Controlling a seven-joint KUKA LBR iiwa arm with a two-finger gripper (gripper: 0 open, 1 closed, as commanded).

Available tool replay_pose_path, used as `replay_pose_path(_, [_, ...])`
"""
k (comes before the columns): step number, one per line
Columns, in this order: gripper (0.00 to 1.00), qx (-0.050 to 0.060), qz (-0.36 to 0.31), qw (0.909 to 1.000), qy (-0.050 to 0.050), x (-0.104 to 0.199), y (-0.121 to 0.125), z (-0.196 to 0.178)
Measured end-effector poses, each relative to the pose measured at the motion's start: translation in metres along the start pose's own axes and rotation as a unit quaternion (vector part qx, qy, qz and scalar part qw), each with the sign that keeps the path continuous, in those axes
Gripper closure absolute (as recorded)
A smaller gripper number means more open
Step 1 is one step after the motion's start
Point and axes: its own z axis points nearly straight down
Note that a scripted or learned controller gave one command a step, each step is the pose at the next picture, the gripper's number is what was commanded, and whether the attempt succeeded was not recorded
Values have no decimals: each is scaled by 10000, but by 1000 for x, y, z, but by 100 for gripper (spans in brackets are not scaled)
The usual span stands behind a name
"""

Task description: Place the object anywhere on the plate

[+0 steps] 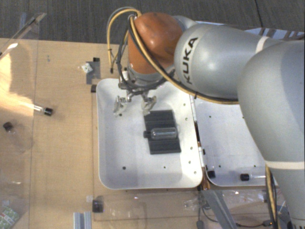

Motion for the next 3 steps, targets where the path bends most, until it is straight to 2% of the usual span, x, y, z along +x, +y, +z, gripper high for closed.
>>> replay_pose_path(1, [0,11,-2589,9659,-8,-27,18,32])
replay_pose_path(2, [0,4,-929,9957,18,-37,-3,32])
replay_pose_path(3, [0,18,531,9986,-9,-26,-2,33])
